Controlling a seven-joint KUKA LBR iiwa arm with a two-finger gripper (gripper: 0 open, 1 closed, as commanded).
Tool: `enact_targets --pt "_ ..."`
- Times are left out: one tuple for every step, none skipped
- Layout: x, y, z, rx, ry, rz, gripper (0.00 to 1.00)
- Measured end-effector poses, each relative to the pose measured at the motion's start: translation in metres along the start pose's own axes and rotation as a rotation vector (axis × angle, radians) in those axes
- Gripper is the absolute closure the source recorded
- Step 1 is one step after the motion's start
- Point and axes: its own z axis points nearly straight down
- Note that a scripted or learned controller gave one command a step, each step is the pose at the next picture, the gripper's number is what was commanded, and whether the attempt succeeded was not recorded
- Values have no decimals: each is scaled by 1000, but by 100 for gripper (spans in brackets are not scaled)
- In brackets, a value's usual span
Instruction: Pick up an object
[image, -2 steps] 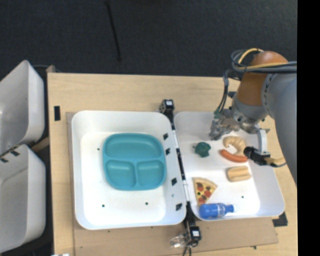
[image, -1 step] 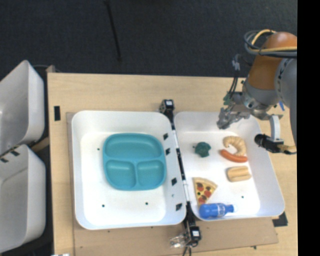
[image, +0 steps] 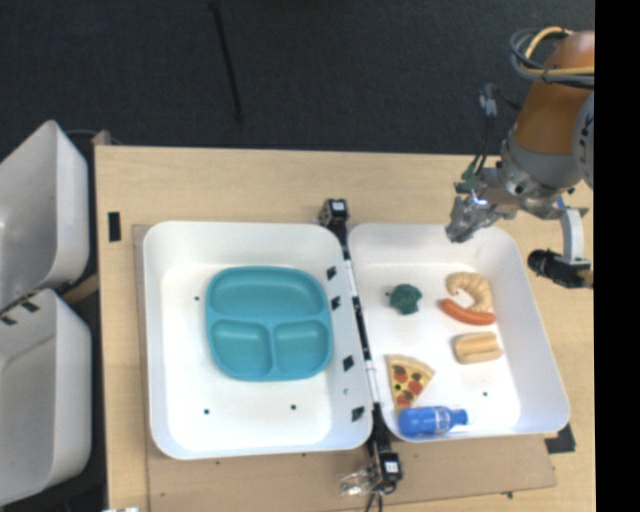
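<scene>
Camera view looks down on the wooden bench (image: 120, 190), which carries two white bins side by side. Largest inside them is the teal divided plate (image: 268, 322), lying flat in the middle of the left bin (image: 180, 420), well apart from everything else. The right bin (image: 530, 390) holds the small things. A croissant (image: 471, 286) sits toward its far right, with a red sausage (image: 468, 313) touching its near edge and a bread roll (image: 476, 347) just beyond that, nearer the camera. A pizza slice (image: 407, 379) lies near the dividing wall, and a blue bottle (image: 432, 421) on its side is just beside it at the near edge. A green broccoli piece (image: 405, 298) stands alone in the middle.

At the far right corner of that bin hangs the gripper (image: 462, 228), carrying nothing; whether it is spread or pressed together I cannot tell.

Risks, as I judge them: a descent on the croissant could catch the sausage as well and pinch neither cleanly. Lying round, the bottle would probably roll from a closing grip. The pizza slice looks too flat to get under. Working close to the bin wall risks striking the rim.
</scene>
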Motion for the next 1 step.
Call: enact_targets --pt "-2 1 -55 0 -1 0 100"
